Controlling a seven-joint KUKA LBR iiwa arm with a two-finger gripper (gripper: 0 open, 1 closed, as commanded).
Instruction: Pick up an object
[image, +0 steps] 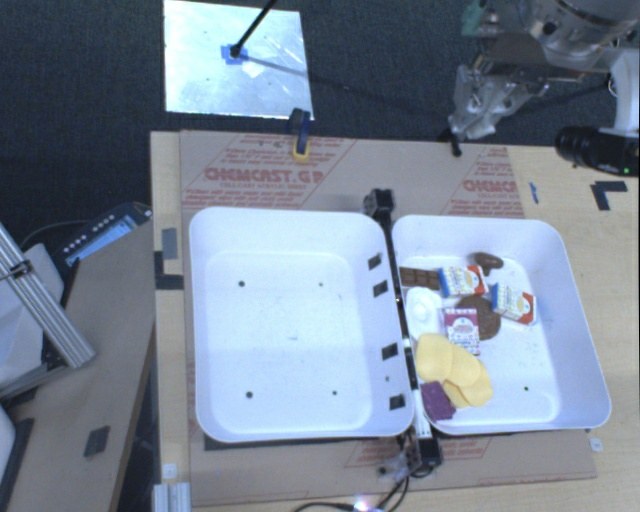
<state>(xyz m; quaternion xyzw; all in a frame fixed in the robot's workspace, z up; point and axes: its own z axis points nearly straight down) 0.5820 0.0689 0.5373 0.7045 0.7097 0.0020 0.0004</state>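
1. The shallow white plastic right bin (578, 330) is the landmark; every loose object lies in its left half, and its right side and near right corner show bare floor.
2. Against that bin's left wall sit a lumpy yellow soft item (455, 368), a small purple block (437, 400) and a white rounded piece (422, 306).
3. Toward the bin's middle lie 3 small red, white and blue packets (462, 330); their lettering is too small to read. A brown chocolate bar (420, 276) lies nearer the far wall.
4. The shallow white plastic left bin (215, 330) touches the landmark's left wall.
5. The pale two-finger gripper (470, 122) hangs beyond the landmark's far edge, well apart from it, over the brown cardboard sheet (250, 165); whether it is released or clenched, I cannot tell.
6. That sheet reads "CHEMCAST GP" in red.
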